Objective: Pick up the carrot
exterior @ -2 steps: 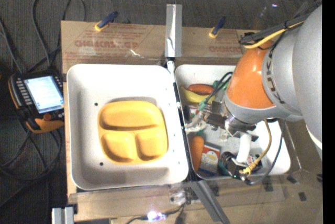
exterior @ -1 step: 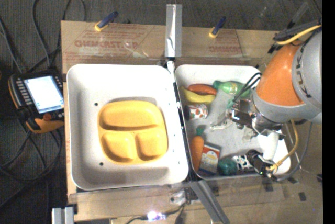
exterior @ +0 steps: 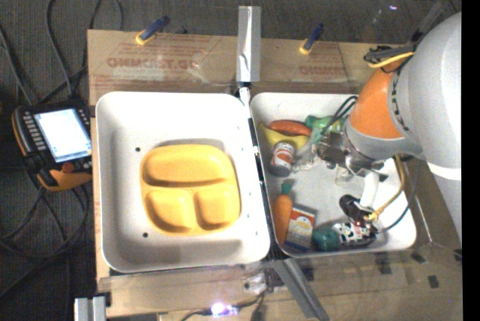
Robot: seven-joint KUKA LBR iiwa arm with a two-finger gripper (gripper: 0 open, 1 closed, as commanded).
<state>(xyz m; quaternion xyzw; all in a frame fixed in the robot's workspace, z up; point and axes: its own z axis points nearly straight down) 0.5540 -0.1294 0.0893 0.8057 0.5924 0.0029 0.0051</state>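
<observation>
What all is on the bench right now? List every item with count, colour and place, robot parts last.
carrot: 1, orange with green top, right bin, by its left wall
small box: 1, blue and white, right of the carrot
can: 1, red and white, above the carrot
banana: 1, yellow, right bin's far left corner
teal toy: 1, near edge of the right bin
divided tray: 1, yellow, left bin
left bin: 1, white
right bin: 1, white
clamps: 2, blue and yellow, far bench edge
pendant: 1, lit screen, left of the bench
arm: 1, grey and orange, over the right bin
</observation>
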